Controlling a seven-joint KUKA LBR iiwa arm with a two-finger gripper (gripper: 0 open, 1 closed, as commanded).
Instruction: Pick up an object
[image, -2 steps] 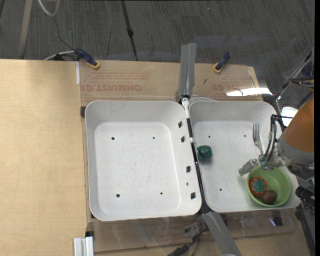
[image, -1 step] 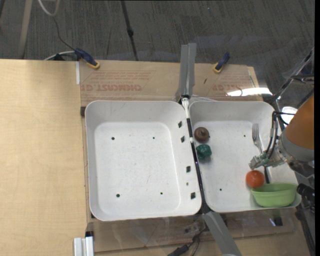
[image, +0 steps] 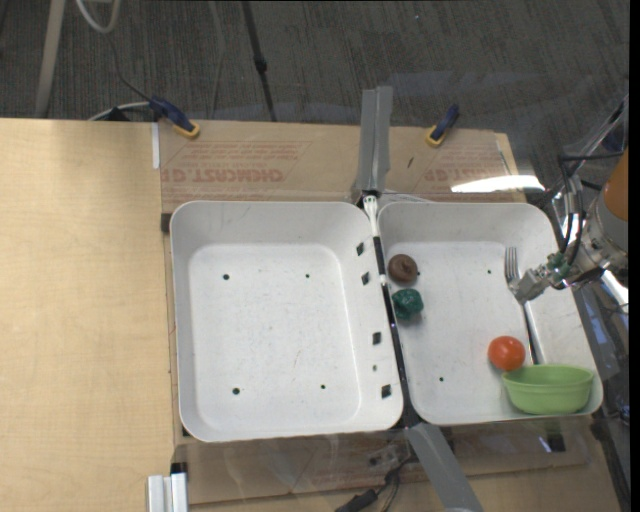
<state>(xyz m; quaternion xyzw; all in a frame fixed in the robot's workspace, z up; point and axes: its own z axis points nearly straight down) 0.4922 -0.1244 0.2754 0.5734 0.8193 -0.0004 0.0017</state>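
Objects for picking all lie in the right bin (image: 470, 400), and going from largest to smallest they are these. First comes the green bowl (image: 548, 388) at the lower right of the frame, tipped against the bin's corner: probably light, stiff plastic, slick on its curve, best taken by its rim. Next, the fork (image: 524, 305) lies along the right side, tines toward the top; it looks thin, hard and flat to the floor, so awkward to nip except across the handle. An orange ball (image: 506, 352), just beside both fork and bowl, seems smooth and likely to roll. A green lump (image: 407, 303) and a brown lump (image: 402, 267) sit near the left wall, crowded by it and by each other. The pincer (image: 537, 281) hangs over the fork's upper part at the frame's right; whether it is open or closed I cannot tell. The left bin (image: 185, 320) holds nothing to take.
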